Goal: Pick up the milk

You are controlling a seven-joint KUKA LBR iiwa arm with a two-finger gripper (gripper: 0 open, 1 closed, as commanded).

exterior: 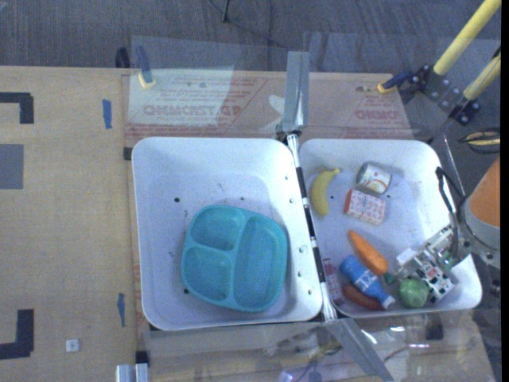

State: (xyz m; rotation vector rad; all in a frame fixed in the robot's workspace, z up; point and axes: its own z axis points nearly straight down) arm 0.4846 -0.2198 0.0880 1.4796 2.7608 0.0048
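Note:
In the right bin point(457, 293), a small grey-and-white carton point(372, 179) that looks like the milk lies near the far wall, with a red-and-white box point(365, 206) just in front of it. My gripper point(433, 267) hangs low at the bin's front right, beside a green round fruit point(413, 292). It is well apart from the carton. Nothing shows in its grasp. A blue bottle with a white label point(365, 279) lies left of the gripper, near the front wall.
A banana point(321, 191), a carrot point(368, 251) and a red sausage point(360, 297) also lie in the right bin. A teal divided plate point(235, 258) sits in the left bin point(159, 165). A metal divider point(296, 94) stands behind the bins.

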